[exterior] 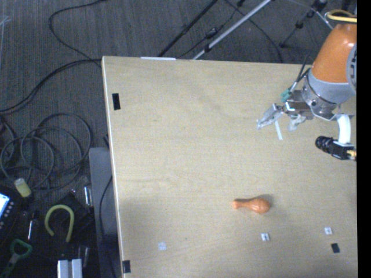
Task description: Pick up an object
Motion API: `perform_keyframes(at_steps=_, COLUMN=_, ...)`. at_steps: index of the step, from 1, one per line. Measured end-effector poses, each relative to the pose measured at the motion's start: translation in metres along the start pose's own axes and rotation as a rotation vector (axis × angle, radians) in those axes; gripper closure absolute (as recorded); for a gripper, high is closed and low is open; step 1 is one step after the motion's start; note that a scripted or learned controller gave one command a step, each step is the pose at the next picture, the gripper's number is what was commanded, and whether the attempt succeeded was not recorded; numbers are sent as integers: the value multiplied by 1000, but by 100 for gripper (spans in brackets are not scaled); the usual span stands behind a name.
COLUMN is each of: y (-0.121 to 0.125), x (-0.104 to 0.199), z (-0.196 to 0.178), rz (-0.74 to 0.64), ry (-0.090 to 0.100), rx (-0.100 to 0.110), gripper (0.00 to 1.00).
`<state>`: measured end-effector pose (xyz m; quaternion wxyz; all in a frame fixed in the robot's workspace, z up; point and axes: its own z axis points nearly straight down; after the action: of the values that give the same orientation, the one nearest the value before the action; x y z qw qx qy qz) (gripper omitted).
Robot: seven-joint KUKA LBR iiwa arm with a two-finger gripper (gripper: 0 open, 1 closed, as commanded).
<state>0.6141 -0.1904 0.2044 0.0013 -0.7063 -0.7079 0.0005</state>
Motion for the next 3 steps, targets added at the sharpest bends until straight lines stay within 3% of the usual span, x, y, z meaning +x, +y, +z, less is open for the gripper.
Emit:
perform_keyframes(at_steps=1, y=54, x=-33, z=121, rz=-210, ry=-5, rx=0, gripper=0)
perform_keyframes(at_steps=2, y=55, x=19, z=120, rz=-309, ry=-3, rx=-1, gripper=0)
perform_keyframes(at_steps=3, y=55, x=62, z=120, rz=-630, ry=-2, rx=-2, gripper=0)
